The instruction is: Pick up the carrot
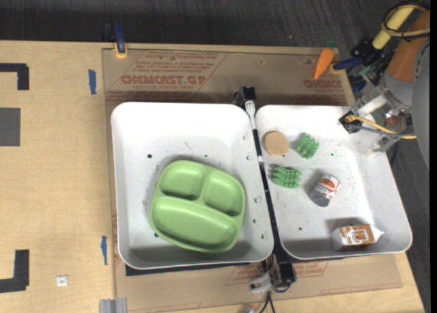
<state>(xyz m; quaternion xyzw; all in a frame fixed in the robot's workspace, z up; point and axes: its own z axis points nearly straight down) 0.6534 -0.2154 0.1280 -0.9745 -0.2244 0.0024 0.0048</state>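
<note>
Behind right-hand bin (369, 188), on bare desk (54, 188), carrot (324, 63) lies outside both bins, green top pointing away. Hand (382, 127) hangs over same bin's far right rim, near carrot but apart. Hand's opening: cannot tell.

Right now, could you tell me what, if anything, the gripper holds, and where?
Nothing visibly: the carrot lies on the board behind the right bin, apart from the gripper.

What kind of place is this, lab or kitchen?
Probably a robot test lab: two white bins on a cardboard-covered bench, toy-like food such as the carrot, and a robot arm reaching in.
</note>
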